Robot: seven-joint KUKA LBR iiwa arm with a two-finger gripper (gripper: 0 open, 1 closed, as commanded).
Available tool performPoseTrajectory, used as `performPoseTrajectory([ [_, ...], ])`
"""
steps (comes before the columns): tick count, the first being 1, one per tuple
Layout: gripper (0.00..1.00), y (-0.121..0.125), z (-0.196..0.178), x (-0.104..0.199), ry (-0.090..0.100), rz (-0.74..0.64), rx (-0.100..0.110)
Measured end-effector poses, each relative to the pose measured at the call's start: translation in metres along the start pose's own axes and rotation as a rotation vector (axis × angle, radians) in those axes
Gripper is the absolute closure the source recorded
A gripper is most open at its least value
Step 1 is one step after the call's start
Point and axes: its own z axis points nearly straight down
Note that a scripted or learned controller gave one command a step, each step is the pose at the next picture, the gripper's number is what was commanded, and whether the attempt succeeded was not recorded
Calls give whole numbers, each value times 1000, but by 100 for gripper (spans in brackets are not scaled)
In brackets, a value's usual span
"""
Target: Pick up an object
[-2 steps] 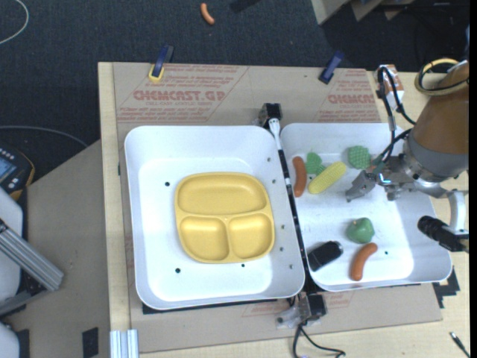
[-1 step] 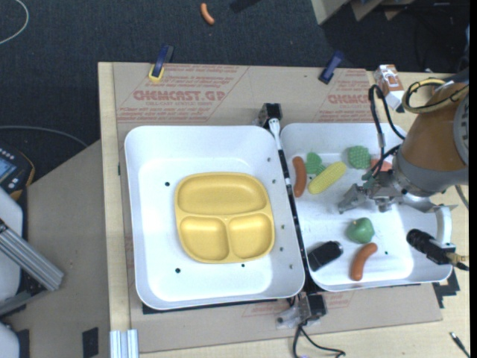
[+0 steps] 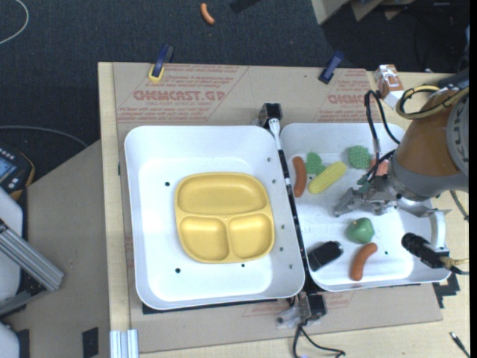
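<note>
Where the bench (image 3: 223, 88) comes nearest the camera, the right bin (image 3: 328, 222) has a red-brown sausage (image 3: 363, 261) lying at a slant near its front rim, with a black block (image 3: 324, 254) just to its left on the bin floor, the two apart. A bit farther in sits a round green vegetable (image 3: 361, 230), close above the sausage's upper end. Just beyond that is the gripper (image 3: 350, 202), low over the bin floor between the green vegetable and the yellow corn cob (image 3: 328, 177), pointing toward the left bin (image 3: 149, 200). Whether it is open or closed can't be told from this angle, and nothing is seen in its hold. The grey arm with the orange band (image 3: 428, 151) comes in from the right over the bin's right side. The corn cob lies tilted beyond the gripper, and a second sausage (image 3: 299, 176) lies lengthwise by the bin's left wall, just beside the cob. A small green piece (image 3: 314, 161) sits between them at the far end. A bumpy green piece (image 3: 358, 156) lies farther right, near the back wall. The left bin holds a yellow divided plate (image 3: 223, 216) at its middle. Two clips (image 3: 160, 62) sit at the bench's far edge. A small orange item (image 3: 207, 13) lies on the dark floor beyond.
</note>
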Motion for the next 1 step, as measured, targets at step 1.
performPoseTrajectory([
  [1, 100, 1, -12, 0, -1, 1, -4],
])
